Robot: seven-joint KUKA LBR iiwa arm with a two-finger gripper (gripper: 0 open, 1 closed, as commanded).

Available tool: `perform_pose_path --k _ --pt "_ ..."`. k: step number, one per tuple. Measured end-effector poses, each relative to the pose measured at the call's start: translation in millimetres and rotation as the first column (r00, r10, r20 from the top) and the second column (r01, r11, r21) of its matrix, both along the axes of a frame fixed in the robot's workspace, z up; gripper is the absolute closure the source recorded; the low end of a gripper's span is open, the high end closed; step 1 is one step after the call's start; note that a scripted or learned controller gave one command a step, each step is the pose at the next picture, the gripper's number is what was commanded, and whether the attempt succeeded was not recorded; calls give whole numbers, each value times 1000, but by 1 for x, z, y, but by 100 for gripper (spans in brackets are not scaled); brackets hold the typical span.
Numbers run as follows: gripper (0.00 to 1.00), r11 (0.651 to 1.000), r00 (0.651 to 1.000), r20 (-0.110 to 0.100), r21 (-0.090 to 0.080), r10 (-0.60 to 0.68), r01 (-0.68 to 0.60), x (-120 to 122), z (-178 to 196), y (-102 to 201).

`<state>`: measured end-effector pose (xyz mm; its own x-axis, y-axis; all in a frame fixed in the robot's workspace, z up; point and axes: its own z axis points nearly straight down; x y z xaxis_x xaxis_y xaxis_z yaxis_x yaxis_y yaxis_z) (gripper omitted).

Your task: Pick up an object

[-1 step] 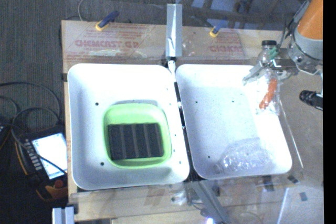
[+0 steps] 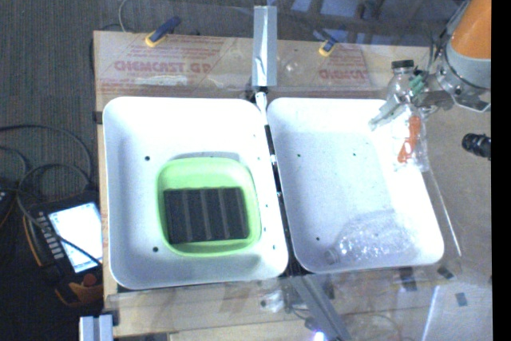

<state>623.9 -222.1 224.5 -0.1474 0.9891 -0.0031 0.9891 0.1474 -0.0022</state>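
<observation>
Looking from the near side, I see a crumpled clear plastic bag (image 2: 369, 239) lying in the near corner of the right bin (image 2: 343, 172), untouched. A green tray (image 2: 209, 205) sits in the left bin (image 2: 132, 172). Farther back, my gripper (image 2: 402, 103) hangs over the right bin's far edge; I cannot tell its finger state. An orange bit (image 2: 410, 141) dangles beneath it, so I judge the pick unconfirmed.

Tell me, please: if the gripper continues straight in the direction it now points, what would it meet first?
The gripper points left and downward over the right bin. It would probably meet that bin's bare white floor first. The clear crumpled plastic lies nearer the front, off this line, though depth is unclear.
</observation>
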Motion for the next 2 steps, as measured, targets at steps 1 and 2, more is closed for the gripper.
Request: perform_pose_path --k 1,2 --pt "0 995 995 1 0 100 -100 9 49 24" --pt "0 987 987 0 0 -160 160 -14 162 13"
